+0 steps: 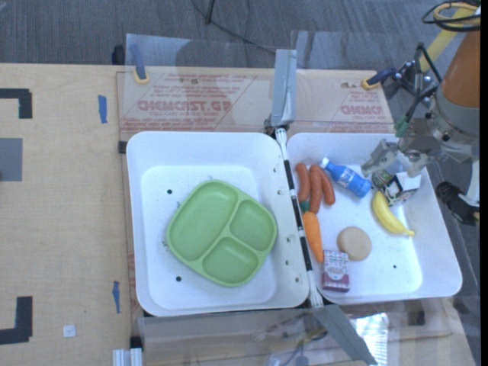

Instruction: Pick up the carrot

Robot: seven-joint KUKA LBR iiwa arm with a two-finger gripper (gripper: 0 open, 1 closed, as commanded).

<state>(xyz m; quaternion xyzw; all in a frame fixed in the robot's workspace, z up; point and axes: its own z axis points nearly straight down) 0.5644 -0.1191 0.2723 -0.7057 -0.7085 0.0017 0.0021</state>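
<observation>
Bench: you look down on a pale wooden bench [61,204] with black tape marks and small blue tape strips at its left.
Room: grey carpet [91,14] runs along the far side, and a dark cable [206,2] lies on it.
Sheet: a clear sheet with red lettering [198,101] lies on the bench at the far side of both bins.
Left bin: the left bin [145,151] holds a green divided plate [221,233], set askew near its middle.
Right bin: the right bin [435,280] holds everything else you see.
Carrot: the carrot [312,236] lies lengthwise against the right bin's left wall, just on the near side of the sausages [316,185].
Neighbours: a blue bottle [345,177] lies right of the sausages, with a banana [389,213] further right. A round tan piece [354,243] and a small red carton [335,271] sit right of the carrot.
Gripper: the gripper [390,170] hangs over the far right part of the right bin, above the bottle and banana and well apart from the carrot.
Hard to make out: you cannot tell whether the gripper is apart or together, since its tip blurs into clutter.
Cut off: the arm [461,75] leaves the view at the right edge.
</observation>
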